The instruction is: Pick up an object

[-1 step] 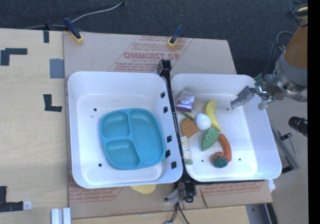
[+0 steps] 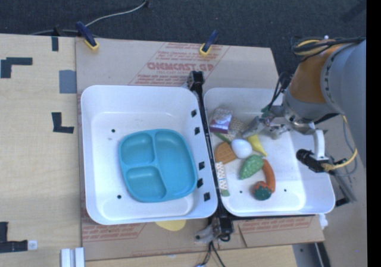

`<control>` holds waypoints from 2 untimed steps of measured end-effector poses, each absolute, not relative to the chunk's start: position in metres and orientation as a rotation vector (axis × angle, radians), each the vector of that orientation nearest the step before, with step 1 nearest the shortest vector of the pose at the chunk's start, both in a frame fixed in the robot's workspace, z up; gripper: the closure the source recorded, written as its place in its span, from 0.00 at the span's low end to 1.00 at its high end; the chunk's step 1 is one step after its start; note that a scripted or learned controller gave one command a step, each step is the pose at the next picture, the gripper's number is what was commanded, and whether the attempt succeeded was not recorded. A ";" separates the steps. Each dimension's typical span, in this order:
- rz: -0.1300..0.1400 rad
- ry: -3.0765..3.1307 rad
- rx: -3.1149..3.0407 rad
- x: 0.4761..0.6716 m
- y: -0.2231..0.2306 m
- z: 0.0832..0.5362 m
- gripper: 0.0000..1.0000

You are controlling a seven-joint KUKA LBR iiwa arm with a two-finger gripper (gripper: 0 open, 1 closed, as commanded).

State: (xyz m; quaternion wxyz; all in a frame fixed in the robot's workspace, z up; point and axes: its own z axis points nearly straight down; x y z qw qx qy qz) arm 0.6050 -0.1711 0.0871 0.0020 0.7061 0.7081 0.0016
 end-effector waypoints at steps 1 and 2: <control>0.002 2.219 2.213 0.605 -0.172 0.097 1.00; 0.001 2.226 2.219 0.610 -0.043 0.184 1.00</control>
